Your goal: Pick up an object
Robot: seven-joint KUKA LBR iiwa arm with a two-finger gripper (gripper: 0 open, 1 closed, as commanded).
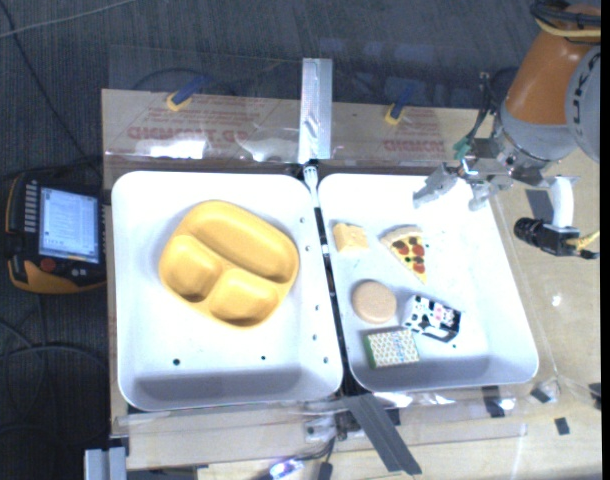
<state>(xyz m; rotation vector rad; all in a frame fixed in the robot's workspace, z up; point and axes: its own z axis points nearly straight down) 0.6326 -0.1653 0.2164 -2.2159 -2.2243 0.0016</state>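
The gripper hangs spread open and empty over the right bin, at its 1 o'clock corner; the candidate items lie toward 7 o'clock of it. The pizza slice is nearest; the round cookie sits beyond. Judgement: centre above one item; descend vertically; close only when both fingers straddle it.

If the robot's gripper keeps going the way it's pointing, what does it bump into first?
Probably the bare white floor of the right bin, near the pizza slice. The gripper points down and left, but depth is hard to judge.
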